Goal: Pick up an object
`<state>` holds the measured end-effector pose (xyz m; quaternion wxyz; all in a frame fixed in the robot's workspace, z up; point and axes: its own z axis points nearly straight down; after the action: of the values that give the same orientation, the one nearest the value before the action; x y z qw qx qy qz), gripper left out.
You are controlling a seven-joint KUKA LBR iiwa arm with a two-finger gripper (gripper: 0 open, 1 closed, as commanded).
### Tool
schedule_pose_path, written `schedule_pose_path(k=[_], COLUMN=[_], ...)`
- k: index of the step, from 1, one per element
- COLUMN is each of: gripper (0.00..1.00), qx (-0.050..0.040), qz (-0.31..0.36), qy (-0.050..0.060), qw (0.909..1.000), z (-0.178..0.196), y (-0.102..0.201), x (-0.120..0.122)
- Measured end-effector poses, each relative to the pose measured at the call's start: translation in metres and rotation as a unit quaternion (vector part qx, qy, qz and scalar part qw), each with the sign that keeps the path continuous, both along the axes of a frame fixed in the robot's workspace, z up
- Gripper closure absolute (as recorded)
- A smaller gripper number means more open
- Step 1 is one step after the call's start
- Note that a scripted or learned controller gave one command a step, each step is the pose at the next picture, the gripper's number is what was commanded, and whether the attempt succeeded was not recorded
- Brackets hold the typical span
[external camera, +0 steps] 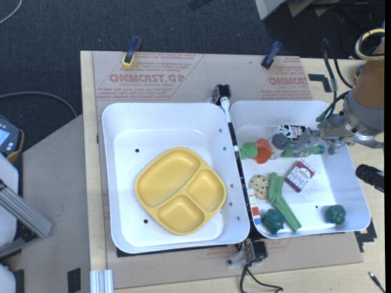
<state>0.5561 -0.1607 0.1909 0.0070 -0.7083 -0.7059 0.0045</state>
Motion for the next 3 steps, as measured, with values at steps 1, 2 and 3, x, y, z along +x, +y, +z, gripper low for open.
schedule_pose_path(k=[1,2,3], gripper=[0.00,0.00,0.00], qx=[-0.0014,-0.0003,-0.0034], qz=[0.002,0.001,0.002], qy=[-0.007,-0.004,-0.010], qw=[1.0000,1.0000,0.9999], z=[0.008,-0.054,-0.104], y=[0.000,0.003,0.003], x=[0.003,-0.003,-0.002])
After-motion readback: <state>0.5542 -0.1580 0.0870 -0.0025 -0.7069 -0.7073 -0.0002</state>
